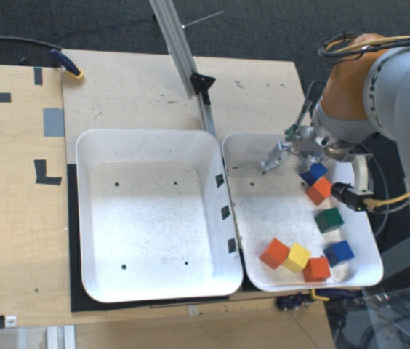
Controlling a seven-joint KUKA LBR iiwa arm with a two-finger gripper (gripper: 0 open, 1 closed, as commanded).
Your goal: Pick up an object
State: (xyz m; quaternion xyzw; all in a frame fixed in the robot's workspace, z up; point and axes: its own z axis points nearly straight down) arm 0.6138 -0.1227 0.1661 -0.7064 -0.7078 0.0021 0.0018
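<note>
So, camera view: gripper hangs over the upper part of the right bin, fingers slightly apart, nothing between them. Grey arm with its orange band comes in from the right.

Blocks all sit in the right bin, along its right and bottom sides:
- blue block just right of the gripper, partly under the wrist hardware
- orange-red block touching the blue one from below
- dark green block further down the right wall
- second blue block below the green one
- orange block, yellow block and red block in a tight row near the bottom edge, each touching its neighbour

All are small painted cubes, matte, some tilted. Gripper touches none of them.

Left bin sits against the right bin, white with dark speckling and a few black dots on its floor. Both bins rest on a black mat on a light plywood bench. Grey tape patches mark the wood left of the left bin. Metal pole runs diagonally from the top down to the seam between the bins. Dark carpet lies behind the bench, with a black cable and yellow-blue clip at the upper left.
</note>
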